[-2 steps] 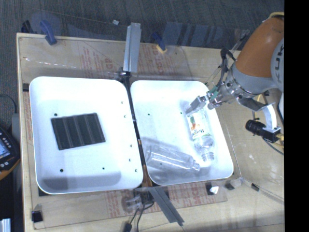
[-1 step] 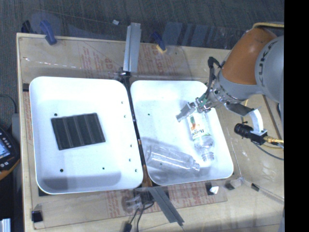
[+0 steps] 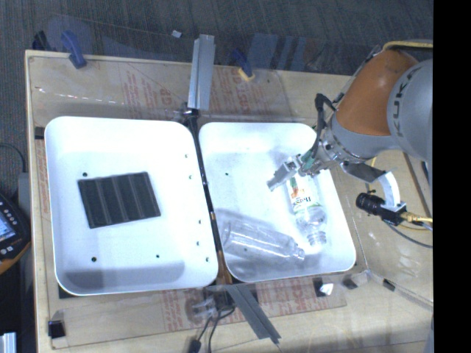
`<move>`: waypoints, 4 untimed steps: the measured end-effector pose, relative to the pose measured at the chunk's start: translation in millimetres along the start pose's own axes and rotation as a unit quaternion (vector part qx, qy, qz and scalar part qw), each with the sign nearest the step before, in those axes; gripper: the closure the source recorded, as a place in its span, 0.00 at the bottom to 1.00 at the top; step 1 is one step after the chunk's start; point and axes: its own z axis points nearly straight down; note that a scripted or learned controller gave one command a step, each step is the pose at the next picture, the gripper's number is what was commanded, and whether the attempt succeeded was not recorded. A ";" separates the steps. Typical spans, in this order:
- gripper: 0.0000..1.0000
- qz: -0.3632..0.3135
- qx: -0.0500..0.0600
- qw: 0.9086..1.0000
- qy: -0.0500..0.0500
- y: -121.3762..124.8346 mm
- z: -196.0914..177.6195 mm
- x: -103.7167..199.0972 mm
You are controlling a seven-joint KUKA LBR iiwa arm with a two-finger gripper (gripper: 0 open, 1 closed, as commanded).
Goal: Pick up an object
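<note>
Gripper low over the right bin, nothing lifted yet.

The gripper point(image 3: 288, 173) hangs at the top end of a labelled clear bottle point(image 3: 305, 208); whether its claw is wide or narrow I cannot tell. A second clear bottle point(image 3: 259, 241) lies near the front wall of the right bin point(image 3: 243, 134). The dark ribbed pad point(image 3: 118, 198) lies in the left bin point(image 3: 110, 127). Open room lies far-left in the right bin; its right wall is close.

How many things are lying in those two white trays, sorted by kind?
Clear plastic bottles: 2, a labelled bottle and a bare bottle, both lying in the right tray.
Dark ribbed panels: 1, the panel lying flat in the left tray.
Total: 3
</note>
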 end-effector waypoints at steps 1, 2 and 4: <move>0.00 -0.003 0.001 1.000 0.001 8.9 26.8 -2.8; 0.00 -0.003 0.001 1.000 0.001 8.9 26.8 -2.8; 0.00 0.038 0.000 0.999 0.000 5.0 20.8 -3.9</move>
